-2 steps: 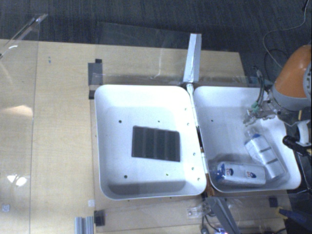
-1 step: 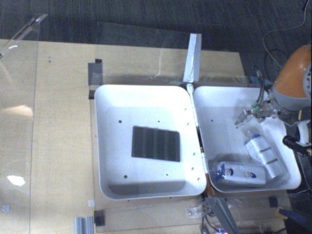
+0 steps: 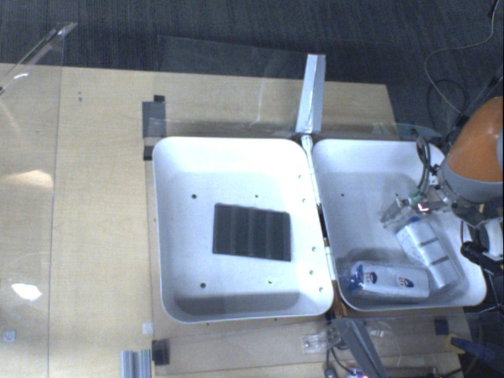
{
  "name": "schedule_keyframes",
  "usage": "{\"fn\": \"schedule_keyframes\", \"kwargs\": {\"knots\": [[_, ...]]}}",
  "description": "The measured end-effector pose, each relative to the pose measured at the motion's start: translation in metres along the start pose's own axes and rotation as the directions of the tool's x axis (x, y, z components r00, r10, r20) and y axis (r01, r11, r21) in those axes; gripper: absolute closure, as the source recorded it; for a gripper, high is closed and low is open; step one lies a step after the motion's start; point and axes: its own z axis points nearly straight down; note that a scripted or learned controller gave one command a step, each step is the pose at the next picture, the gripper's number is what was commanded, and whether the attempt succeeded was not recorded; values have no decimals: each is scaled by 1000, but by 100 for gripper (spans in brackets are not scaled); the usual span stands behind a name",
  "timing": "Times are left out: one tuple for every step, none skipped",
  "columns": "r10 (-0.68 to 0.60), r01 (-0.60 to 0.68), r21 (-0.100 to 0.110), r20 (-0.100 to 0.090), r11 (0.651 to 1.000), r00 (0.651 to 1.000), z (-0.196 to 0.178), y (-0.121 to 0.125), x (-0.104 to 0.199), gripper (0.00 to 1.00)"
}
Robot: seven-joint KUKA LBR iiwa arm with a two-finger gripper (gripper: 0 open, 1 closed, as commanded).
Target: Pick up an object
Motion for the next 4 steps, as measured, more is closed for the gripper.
{"fn": "schedule_keyframes", "kwargs": {"knots": [[-33,33,-2,1,999,999,0,23,-4,0],[-65,65,-2,1,998,998,0,2,0,0],[-104,104,-1,1,995,995,1,34,-6,0],[-176,176,-1,1,984,984,-1,-9,2,0]]}}
